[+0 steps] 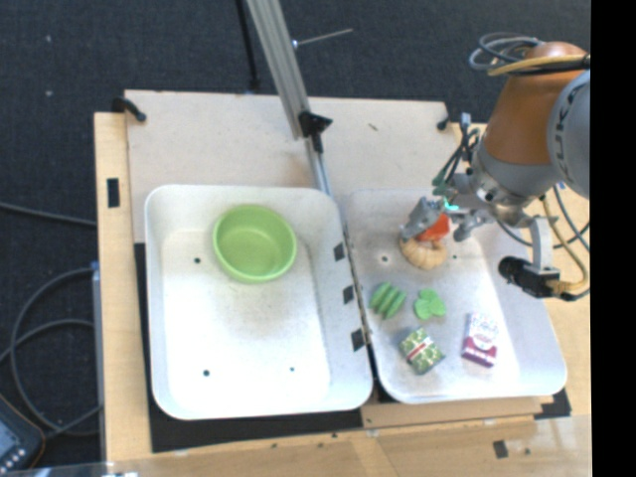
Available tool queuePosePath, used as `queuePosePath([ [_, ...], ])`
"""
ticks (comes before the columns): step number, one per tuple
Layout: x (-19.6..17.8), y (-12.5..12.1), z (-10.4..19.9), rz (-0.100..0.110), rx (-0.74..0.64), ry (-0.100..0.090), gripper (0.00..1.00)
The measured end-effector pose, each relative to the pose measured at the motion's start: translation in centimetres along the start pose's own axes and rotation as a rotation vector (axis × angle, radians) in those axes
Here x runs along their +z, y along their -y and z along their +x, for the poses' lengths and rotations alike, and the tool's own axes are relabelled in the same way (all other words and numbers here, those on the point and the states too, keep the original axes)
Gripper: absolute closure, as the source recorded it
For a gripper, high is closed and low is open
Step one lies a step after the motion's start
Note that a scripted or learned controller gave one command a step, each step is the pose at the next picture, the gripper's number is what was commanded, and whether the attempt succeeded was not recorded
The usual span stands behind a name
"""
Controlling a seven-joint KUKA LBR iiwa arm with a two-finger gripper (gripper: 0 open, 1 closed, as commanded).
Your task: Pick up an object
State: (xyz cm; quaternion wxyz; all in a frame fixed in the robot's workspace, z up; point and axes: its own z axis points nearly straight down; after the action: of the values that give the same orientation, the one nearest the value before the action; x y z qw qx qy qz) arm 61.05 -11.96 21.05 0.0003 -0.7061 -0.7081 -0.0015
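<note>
My gripper (pixel 438 223) hangs over the far part of the right bin (pixel 532 371), reaching in from the right. A small orange-red piece (pixel 434 230) shows right at its tip. Just below it lies a round tan object (pixel 425 254), touching or nearly touching the tip. Whether the orange-red piece is held or rests on the tan object I cannot tell. Nearer the front of the same bin lie a green ridged piece (pixel 388 299), a green leaf-shaped piece (pixel 430 305), a green and red wrapped block (pixel 420 350) and a white and purple carton (pixel 480 340).
A green bowl (pixel 254 243) stands in the far part of the left bin (pixel 164 366). A slanted metal pole (pixel 283 53) rises from the back between the bins. Cables (pixel 552 266) hang at the arm's right side.
</note>
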Motion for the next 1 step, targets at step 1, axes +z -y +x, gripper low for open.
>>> queuePosePath([
  [1, 5.89, 0.87, -0.65, 0.007, 0.005, 0.006, 0.0],
])
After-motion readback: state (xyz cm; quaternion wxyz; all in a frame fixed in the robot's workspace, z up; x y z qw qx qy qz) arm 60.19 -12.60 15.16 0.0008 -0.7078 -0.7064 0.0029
